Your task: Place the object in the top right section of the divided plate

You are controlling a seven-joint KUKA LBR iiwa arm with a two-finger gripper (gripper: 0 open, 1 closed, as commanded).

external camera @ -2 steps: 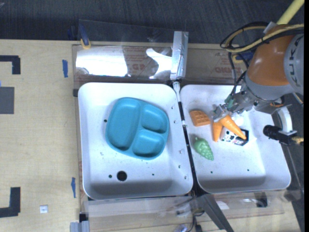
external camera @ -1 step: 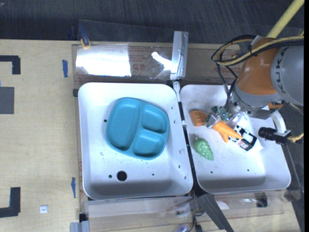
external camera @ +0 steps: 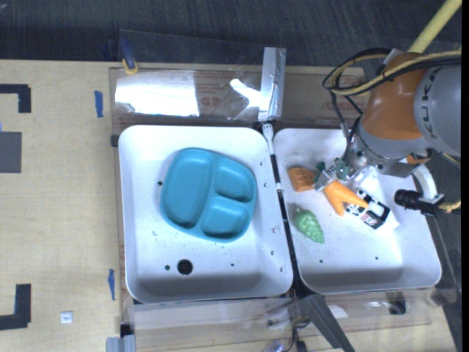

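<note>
A blue divided plate lies in the left bin, with one large section on its left and two smaller ones on its right. In the right bin, my gripper reaches low from the right. Its tip is right at the upper end of an orange carrot-shaped toy. An orange block with a green bit beside it lies just left of the gripper. A green bumpy toy lies nearer the front, close to the bin's left wall.
A small black-and-white item lies just right of the carrot toy. A dark round spot marks the left bin's floor below the plate. Cables loop above the arm's orange band. A clear plastic sheet stands behind the bins.
</note>
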